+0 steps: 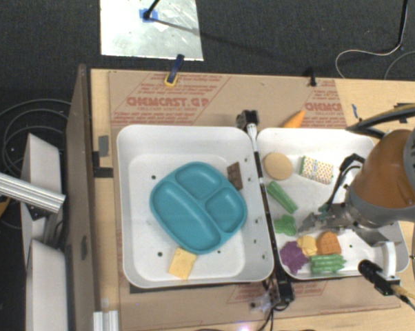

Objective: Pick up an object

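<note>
The right bin (318, 135) holds several small toys: a tan ball (277, 165), a patterned white block (316, 169), a long green piece (282, 197), a small green piece (285, 225), a yellow piece (307, 243), an orange piece (328, 241), a purple piece (293, 254) and a ridged green piece (326, 263). My gripper (316, 219) is low in this bin, just above the yellow and orange pieces and right of the small green one. Nothing visibly sits in its grasp.
The left bin (145, 157) carries a teal divided plate (197, 205), a yellow block (182, 263) and a brown piece (235, 176) near the divider. An orange carrot-like toy (295, 119) lies on the cardboard behind the right bin. The arm's orange band (390, 174) covers the bin's right side.
</note>
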### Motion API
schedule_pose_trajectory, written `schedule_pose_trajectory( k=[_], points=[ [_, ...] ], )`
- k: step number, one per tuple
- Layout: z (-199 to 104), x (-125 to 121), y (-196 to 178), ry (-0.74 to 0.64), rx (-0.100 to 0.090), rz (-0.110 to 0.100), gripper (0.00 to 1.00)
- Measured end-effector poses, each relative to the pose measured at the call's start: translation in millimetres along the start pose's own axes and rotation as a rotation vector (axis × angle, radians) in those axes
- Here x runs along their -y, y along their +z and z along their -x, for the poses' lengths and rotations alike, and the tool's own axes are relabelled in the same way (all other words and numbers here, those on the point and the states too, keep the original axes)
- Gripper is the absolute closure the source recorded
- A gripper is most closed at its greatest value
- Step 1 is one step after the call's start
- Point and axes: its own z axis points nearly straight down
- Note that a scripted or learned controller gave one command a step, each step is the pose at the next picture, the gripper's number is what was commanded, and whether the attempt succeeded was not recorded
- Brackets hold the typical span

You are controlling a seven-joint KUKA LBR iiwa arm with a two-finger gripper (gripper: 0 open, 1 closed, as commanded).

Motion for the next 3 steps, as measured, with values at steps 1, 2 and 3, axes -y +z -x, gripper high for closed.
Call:
schedule_pose_trajectory(
  k=[1,2,3],
  points=[
    [69,-79,-90,-0.004,0.013,0.024,0.00],
    [59,-43,-52,-0.002,0.003,0.004,0.00],
    [3,1,-49,-0.007,0.000,0.004,0.00]
  ],
)
